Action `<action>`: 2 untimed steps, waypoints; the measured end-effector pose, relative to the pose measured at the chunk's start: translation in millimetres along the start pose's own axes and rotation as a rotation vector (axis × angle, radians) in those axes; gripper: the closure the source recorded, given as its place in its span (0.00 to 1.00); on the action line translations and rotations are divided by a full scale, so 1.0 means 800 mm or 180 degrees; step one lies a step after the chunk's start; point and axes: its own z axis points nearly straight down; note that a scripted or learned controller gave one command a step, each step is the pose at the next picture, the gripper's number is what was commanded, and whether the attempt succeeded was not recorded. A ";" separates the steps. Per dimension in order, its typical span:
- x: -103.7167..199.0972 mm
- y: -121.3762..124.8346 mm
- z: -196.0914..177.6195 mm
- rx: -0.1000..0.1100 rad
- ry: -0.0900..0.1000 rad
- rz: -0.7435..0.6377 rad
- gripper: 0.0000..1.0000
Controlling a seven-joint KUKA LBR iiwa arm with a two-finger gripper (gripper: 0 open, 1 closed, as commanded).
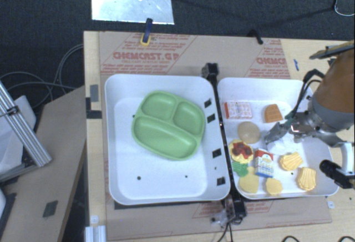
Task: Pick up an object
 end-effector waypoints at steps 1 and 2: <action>0.004 -0.009 0.057 0.0002 0.0002 0.0001 0.00; 0.003 -0.007 0.099 -0.0024 -0.0010 0.0003 0.00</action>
